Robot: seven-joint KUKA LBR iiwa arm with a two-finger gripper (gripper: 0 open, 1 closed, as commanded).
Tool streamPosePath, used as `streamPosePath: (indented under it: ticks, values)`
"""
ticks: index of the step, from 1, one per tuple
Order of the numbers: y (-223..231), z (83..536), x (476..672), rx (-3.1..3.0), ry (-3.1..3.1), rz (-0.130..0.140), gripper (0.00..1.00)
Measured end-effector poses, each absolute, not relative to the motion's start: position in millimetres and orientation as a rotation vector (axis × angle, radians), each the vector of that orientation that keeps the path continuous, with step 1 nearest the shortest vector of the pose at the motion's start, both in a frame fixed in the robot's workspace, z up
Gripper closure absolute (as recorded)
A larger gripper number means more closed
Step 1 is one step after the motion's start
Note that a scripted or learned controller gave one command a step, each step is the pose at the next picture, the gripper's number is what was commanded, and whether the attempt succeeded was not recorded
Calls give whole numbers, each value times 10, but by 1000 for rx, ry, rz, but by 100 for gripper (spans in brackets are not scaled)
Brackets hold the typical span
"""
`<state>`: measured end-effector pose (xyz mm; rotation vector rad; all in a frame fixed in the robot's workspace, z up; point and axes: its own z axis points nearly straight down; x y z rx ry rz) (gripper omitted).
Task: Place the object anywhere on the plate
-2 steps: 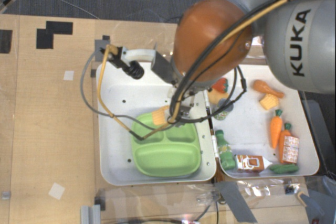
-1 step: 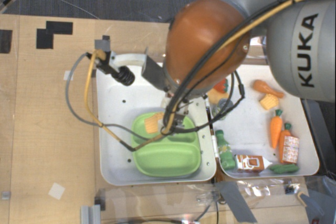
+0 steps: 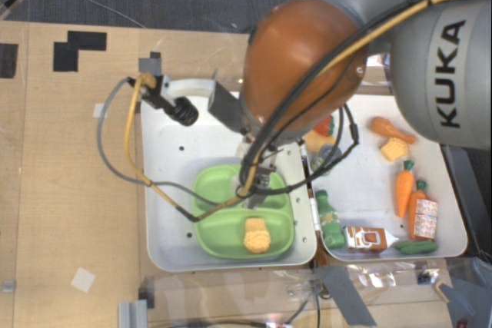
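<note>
With the arm [image 3: 307,65] hanging over the left bin [image 3: 165,165], job looks all but done. Green plate [image 3: 219,238] bears the yellow toy [image 3: 257,235] near its front. Gripper [image 3: 257,184] just behind the toy, apart from it; grip state impossible to tell. Only pulling clear left.

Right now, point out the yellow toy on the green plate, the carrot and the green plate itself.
yellow toy [image 3: 257,235]: camera view, middle of its ridged top.
carrot [image 3: 403,191]: camera view, middle of its orange body, in the right bin.
green plate [image 3: 217,233]: camera view, bare floor of its near compartment, left of the toy.
</note>
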<state>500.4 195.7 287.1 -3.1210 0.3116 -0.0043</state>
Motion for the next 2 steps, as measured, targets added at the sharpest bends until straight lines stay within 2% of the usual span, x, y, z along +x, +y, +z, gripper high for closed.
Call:
streamPosePath:
  ticks: [1,2]
  values:
    - [1630,4281,5646,-3083,567,-15,0]
    - [1074,3713,5892,-3112,406,0,0]
